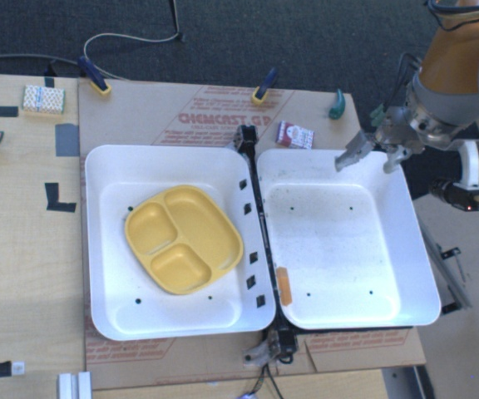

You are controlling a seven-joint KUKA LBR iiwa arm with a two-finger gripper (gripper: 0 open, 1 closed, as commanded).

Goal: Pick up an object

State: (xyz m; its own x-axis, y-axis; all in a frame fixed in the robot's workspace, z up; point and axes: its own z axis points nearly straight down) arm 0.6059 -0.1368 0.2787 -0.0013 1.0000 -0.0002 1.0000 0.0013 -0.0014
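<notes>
A yellow divided plate [184,238] lies in the left bin [106,223], a little left of its middle. A small orange piece [283,285] rests at the near left edge of the right bin [406,248]. My gripper [366,158] hangs over the far right corner of the right bin, its two grey fingers spread apart with nothing between them. The arm's orange band [454,48] rises behind it at the upper right.
Clamps hold the cardboard at the back: blue [95,75], yellow [264,86] and green [337,103]. A small red-and-white packet [293,135] lies behind the bins. A sponge-like block [43,100] sits at the far left on the wooden bench.
</notes>
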